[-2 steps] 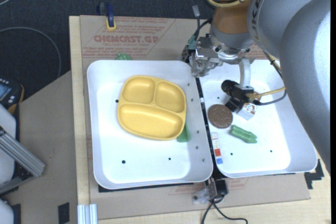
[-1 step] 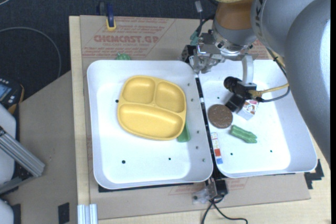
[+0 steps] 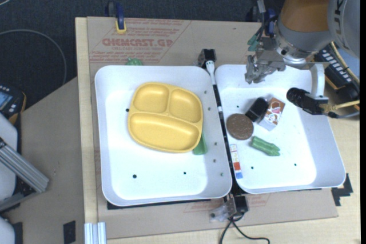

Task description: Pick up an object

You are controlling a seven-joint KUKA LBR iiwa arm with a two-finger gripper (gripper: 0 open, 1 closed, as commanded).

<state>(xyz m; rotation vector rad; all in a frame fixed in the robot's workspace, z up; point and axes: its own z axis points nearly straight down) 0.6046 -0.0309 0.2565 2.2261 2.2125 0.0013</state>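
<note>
Black block (image 3: pixel 257 107) lies in the bin on the right (image 3: pixel 318 164) of the camera view, near the middle of its floor and tilted. Its right end touches or just meets a small red-and-white carton (image 3: pixel 275 113). Just beside the block, on the near left, sits a round brown disc (image 3: pixel 239 126), and nearer the camera a green piece (image 3: pixel 266 146) lies on its side, apart from the disc. A slim white stick with red and blue marks (image 3: pixel 235 160) rests along that bin's left wall. The gripper (image 3: pixel 258 72) hangs over the far part of the same bin, beyond the block and clear of it. Nothing can be seen in its grasp, and I cannot tell whether it is open or closed. The grey arm with its orange band (image 3: pixel 311 0) comes in from the upper right. In the bin on the left (image 3: pixel 114 146) a yellow divided plate (image 3: pixel 166 117) lies flat, with a bit of green (image 3: pixel 199 146) peeping from under its near right edge. Both bins stand on a brown board with red lettering (image 3: pixel 137 41), and a blue clamp (image 3: pixel 119 15) grips the board's far edge.
</note>
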